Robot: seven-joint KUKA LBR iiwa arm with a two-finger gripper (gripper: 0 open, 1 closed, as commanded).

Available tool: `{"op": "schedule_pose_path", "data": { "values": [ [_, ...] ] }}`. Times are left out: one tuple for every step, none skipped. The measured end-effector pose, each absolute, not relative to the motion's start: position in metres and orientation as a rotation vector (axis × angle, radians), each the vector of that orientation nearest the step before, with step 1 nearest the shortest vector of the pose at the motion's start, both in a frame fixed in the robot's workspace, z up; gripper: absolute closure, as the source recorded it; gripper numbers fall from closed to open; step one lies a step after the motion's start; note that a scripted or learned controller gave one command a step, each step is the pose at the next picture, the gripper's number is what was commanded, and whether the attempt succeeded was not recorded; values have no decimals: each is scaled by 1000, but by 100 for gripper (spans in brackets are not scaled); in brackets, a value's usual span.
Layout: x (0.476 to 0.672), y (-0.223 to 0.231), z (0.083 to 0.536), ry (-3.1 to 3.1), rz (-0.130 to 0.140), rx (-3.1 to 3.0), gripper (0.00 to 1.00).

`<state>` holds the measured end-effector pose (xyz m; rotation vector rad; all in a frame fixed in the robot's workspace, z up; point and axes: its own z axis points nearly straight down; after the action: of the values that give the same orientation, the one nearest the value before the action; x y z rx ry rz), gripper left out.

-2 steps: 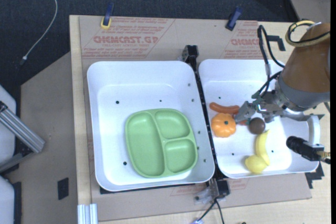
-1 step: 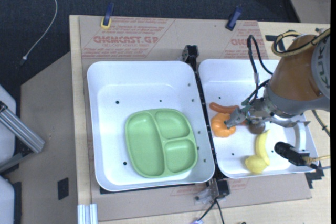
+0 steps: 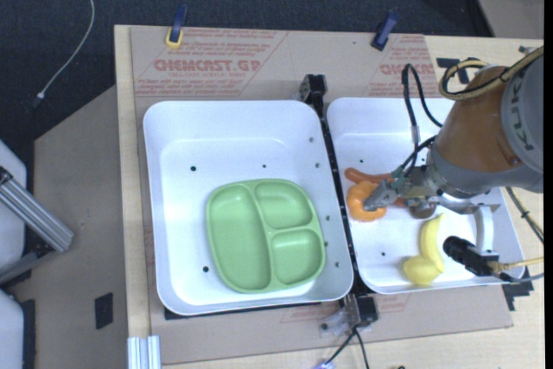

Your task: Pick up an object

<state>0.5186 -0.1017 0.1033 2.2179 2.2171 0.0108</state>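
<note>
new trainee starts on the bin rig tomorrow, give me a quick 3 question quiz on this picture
1. True or false: the green divided plate lies in the left bin.
2. Which thing is nearest the gripper? A) the yellow banana-shaped toy B) the orange toy C) the green divided plate
3. Fill in: the yellow banana-shaped toy lies in the ____ bin, near its front edge.

Key
1. True. The plate lies flat on the left bin's floor.
2. B. The gripper sits right over the orange toy in the right bin; whether it grips the toy cannot be told.
3. right
</note>
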Motion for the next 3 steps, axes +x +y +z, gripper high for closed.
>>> {"op": "schedule_pose_path", "data": {
  "values": [
    [520, -101, 114, 2216, 15, 2215, 100],
    [523, -105, 157, 2219, 4, 2218, 100],
    [525, -105, 211, 2218, 6, 2215, 100]
  ]
}}
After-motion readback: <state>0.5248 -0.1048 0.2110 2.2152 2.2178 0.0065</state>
